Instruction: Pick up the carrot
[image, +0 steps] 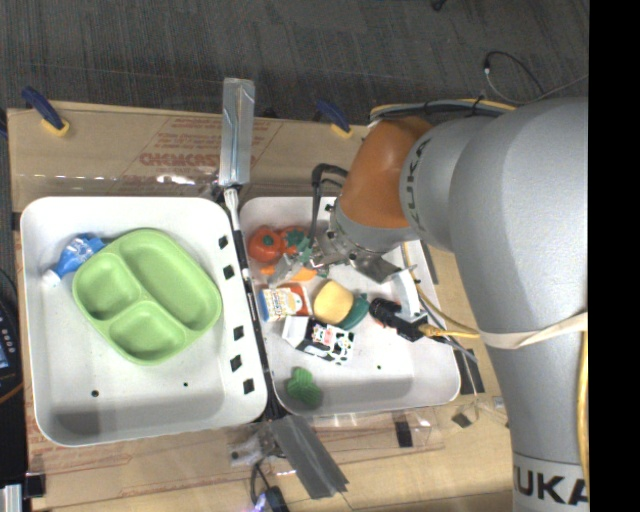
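The carrot (294, 242), orange with a green top, lies near the back left of the right bin (440, 375), just right of a red tomato (265, 243). My gripper (322, 257) is lowered into that bin directly beside the carrot, on its right. The grey wrist and orange band above it hide the gripper's tips and the spot where they meet the carrot, so I cannot make out whether anything is held.
Around the gripper lie an orange juice carton (283, 300), a yellow piece (333, 299), a black-and-white carton (329, 340) and a green broccoli (304, 386). The left bin (60, 400) holds a green divided plate (148, 292) and a blue item (77, 251).
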